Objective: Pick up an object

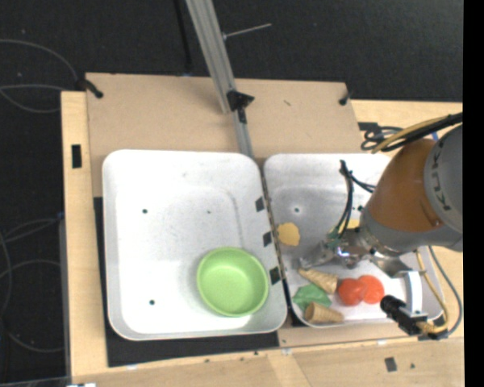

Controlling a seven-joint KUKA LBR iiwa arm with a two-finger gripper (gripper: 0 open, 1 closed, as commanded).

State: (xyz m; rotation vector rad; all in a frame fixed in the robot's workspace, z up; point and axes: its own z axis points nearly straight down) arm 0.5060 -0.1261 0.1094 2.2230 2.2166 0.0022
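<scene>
Hovering low in the right bin (306, 184), the gripper (327, 256); finger spread impossible to tell.

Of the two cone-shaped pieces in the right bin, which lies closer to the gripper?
The upper cone, just below the gripper; the other cone lies at the bin's front edge.

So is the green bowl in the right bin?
No, the green bowl sits in the left bin, near its front right corner.

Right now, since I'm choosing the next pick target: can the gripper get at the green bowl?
Probably yes. The green bowl sits uncovered in the left bin, nothing on it, though the gripper is over the right bin.
</scene>
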